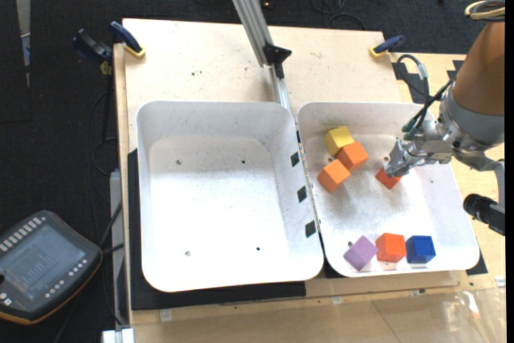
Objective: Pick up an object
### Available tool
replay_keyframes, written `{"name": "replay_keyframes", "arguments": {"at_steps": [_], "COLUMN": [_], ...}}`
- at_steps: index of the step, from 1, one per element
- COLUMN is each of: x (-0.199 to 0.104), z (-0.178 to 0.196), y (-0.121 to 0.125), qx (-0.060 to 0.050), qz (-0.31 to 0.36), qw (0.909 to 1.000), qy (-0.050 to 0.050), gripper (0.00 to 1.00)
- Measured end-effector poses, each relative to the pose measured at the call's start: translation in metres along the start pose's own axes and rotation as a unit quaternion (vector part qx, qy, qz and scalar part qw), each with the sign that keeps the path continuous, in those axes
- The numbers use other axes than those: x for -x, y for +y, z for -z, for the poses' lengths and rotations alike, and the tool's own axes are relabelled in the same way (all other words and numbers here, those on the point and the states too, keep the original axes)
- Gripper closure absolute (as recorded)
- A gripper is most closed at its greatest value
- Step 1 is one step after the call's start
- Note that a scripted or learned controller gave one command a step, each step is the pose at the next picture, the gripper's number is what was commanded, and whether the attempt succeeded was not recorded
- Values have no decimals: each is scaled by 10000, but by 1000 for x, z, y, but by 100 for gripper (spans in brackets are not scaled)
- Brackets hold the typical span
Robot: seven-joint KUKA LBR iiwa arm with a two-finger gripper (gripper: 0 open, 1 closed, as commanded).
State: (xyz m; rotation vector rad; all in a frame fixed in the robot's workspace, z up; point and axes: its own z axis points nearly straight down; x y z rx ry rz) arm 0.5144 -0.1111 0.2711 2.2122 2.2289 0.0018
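while reaching into right bin (450,205), gripper (395,169) is hovering at red block (388,180); finger state unclear.

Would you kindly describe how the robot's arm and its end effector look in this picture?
The arm is bulky and rounded, with an orange band above a grey wrist section. Dark and greenish cables loop beside the wrist. The end effector is a compact silver-grey metal assembly that narrows toward its tip.

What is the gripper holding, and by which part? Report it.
It cannot be told. The gripper is down over a small red block in the right bin, but the view hides whether its fingers grip it.
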Motion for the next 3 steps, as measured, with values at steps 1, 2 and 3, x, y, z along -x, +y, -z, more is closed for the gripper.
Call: {"name": "replay_keyframes", "arguments": {"at_steps": [1,2,3], "x": [-60,-116,-167], "z": [-15,-32,-26], "y": [11,19,24], "qx": [-14,-23,-5], "qz": [3,5,5], "qw": [10000,10000,10000], "qy": [10,10,9], "gripper": [100,100,100]}}
